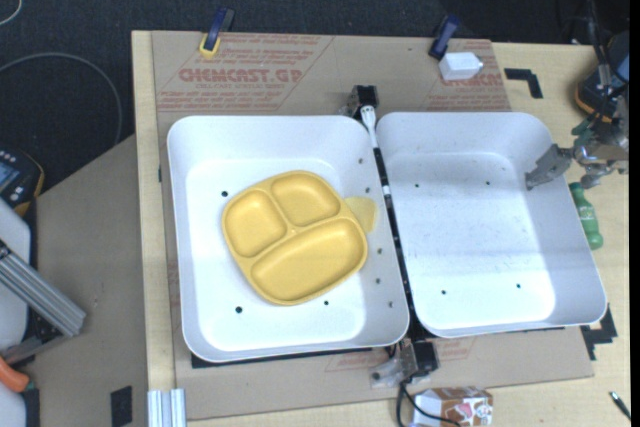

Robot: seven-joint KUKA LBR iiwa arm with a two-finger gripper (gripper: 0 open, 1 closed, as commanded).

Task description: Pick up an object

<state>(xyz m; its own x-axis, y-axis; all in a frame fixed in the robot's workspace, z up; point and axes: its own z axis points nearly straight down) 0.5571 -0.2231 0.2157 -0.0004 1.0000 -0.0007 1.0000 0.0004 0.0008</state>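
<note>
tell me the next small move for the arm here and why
Probably a sweep left across the bins toward the yellow divided plate. The gripper sits at the right edge of the right bin, far from the plate, which lies flat in the left bin. It is the only thing I can see in either bin to pick up.

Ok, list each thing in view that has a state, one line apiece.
yellow divided plate: lying flat and right side up in the left bin, compartments bare.
left bin: holds the plate.
right bin: white floor with dark specks.
claw: at the right bin's far right rim, nothing seen in it.
</note>
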